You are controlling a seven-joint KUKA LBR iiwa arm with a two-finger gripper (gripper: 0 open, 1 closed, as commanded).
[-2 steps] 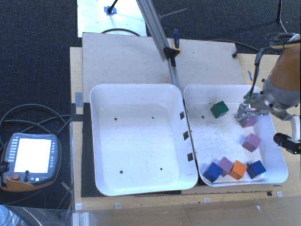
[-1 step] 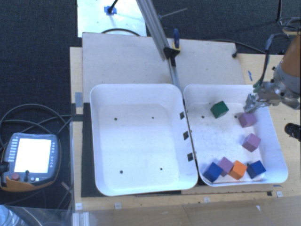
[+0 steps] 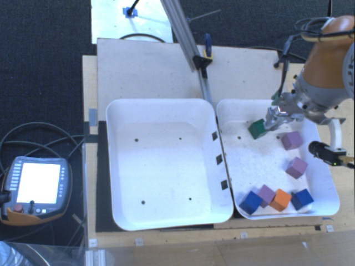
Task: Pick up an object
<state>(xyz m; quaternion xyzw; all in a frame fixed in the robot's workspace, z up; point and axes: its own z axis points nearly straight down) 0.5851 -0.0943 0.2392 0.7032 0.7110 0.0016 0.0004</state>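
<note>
Step in hand: the grasp itself, by my reading. The arm (image 3: 327,60) reaches in from the right over the right bin (image 3: 244,165), and the gripper (image 3: 272,121) sits at the green block (image 3: 257,129) near that bin's far left corner.
Gripper state: the metal fingers (image 3: 275,117) touch the green block's right side, but I cannot tell whether they are spread or pinching it; the block looks tilted, which may mean a partial hold or only a nudge.
Next move: if the block is truly between the fingers, a straight, slow lift clear of the bin wall; if not, the fingers need to re-centre over it first.
Left bin (image 3: 161,110): shallow, white, with small dark specks on its floor.
Right bin contents, far part: the green block, then a purple block (image 3: 291,141) just right of the gripper.
Right bin contents, middle: a second purple block (image 3: 296,167) near the right wall.
Right bin contents, near edge: a row of a blue block (image 3: 250,201), a smaller purple block (image 3: 267,194), an orange block (image 3: 280,199) and another blue block (image 3: 302,198), the first three touching.
</note>
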